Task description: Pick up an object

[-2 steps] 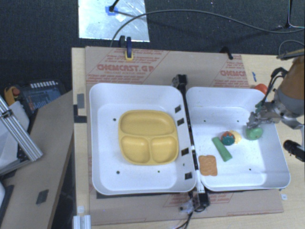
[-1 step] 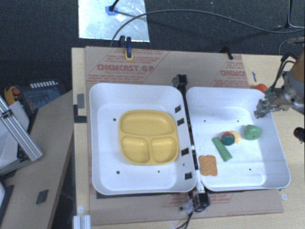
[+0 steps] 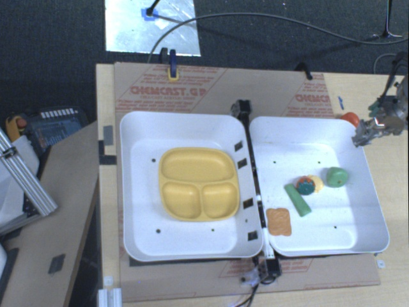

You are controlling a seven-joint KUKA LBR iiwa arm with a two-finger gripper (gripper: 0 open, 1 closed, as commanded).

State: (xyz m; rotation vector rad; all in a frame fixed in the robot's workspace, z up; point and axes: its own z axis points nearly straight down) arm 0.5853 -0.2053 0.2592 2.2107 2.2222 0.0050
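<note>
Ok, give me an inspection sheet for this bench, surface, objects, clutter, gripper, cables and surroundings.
Surface: two white bins side by side, left bin, right bin.
Job's things: right bin holds green ball, green block, multicoloured toy, orange-brown piece.
Clutter: yellow divided tray in left bin.
Gripper: gripper over right bin's far right edge, holding nothing visible.
Cables: black cable behind bench.
Surroundings: metal sheet on dark floor.
</note>
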